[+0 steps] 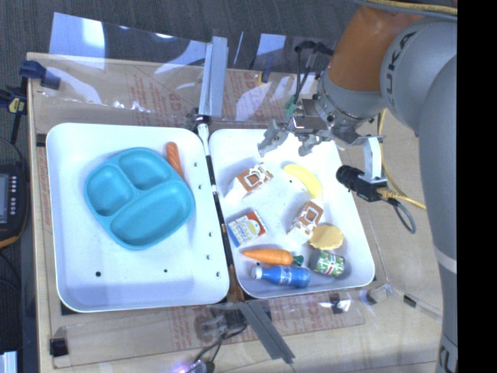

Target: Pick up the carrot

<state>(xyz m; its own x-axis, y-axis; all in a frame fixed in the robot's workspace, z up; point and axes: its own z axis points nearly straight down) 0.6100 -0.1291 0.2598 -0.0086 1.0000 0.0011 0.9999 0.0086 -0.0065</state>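
The carrot point(268, 256) is orange with a green stub at its right end. It lies flat near the front of the right bin point(353, 208), just above a blue bottle point(283, 276). My gripper point(291, 140) hovers over the back edge of that bin, well behind the carrot. Its grey fingers point(273, 136) stand spread apart with nothing between them.
Around the carrot lie small cartons point(247, 227) point(309, 217) point(255, 178), a yellow fruit point(304, 179), a tan bun point(326, 237) and a green can point(329, 264). The left bin point(70, 263) holds a blue divided plate point(140, 196) and an orange sausage-like piece point(173, 158).
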